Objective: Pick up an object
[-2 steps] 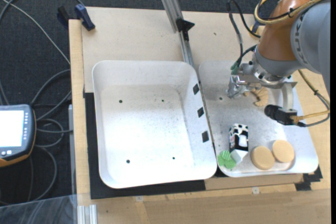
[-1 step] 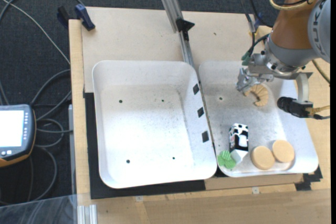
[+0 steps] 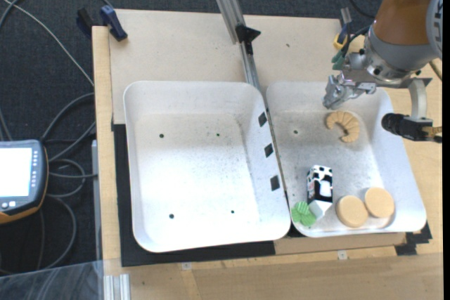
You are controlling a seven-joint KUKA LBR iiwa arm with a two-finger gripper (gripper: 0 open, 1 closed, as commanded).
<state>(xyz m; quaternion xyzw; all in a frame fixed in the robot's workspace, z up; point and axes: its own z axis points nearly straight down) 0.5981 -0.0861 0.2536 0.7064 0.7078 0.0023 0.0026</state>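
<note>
Arm (image 3: 411, 7) enters from the upper right of the frame, orange band above grey wrist. Gripper (image 3: 339, 96) sits over the upper part of the right bin (image 3: 295, 105), just above and left of the croissant (image 3: 344, 124). Fingers point down; cannot tell from this angle whether they are apart or together. Nothing visible between them.

Right bin contents: croissant in the upper right area, close under the gripper tip; whether they touch cannot be told. Black-and-white carton (image 3: 320, 187) lower centre, lying tilted, with a green item (image 3: 304, 214) at its lower left by the bin's bottom corner. Two round tan biscuits (image 3: 365, 206) side by side at lower right, touching or nearly so.

Left bin (image 3: 190, 165) shows only bare white floor with dark specks.

Table (image 3: 176, 46) light wood. Metal rail (image 3: 228, 3) runs diagonally from the top centre down between the bins. Handheld screen (image 3: 20, 175) at left edge, cables around it.
</note>
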